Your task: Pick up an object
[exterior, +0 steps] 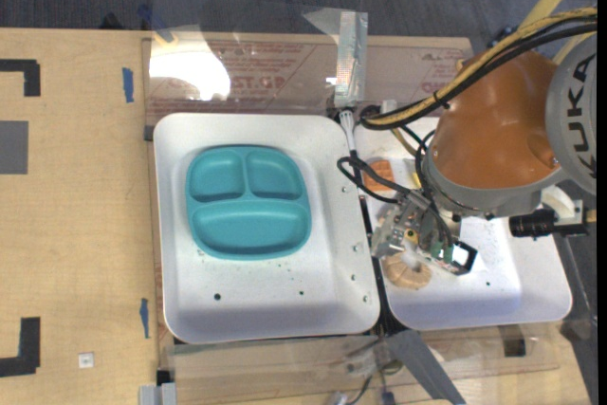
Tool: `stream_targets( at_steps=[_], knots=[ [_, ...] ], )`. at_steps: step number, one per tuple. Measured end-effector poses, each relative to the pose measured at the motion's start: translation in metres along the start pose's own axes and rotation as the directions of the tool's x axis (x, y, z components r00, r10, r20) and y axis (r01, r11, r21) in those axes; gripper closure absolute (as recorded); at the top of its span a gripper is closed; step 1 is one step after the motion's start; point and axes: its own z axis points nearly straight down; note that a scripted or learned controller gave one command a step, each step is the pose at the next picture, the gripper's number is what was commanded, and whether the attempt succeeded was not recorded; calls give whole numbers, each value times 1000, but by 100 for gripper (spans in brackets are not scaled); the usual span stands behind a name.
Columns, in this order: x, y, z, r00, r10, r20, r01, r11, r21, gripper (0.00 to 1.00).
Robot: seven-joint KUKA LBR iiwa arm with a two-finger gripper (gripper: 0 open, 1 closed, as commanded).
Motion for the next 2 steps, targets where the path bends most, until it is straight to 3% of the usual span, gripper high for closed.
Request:
stream_targets(
  at_steps=[1,2],
  knots=[
    [29,69,12,956,294,0,-294,956,-1,100],
    [36,85,14,754,656,0,-656,754,1,100]
  ],
)
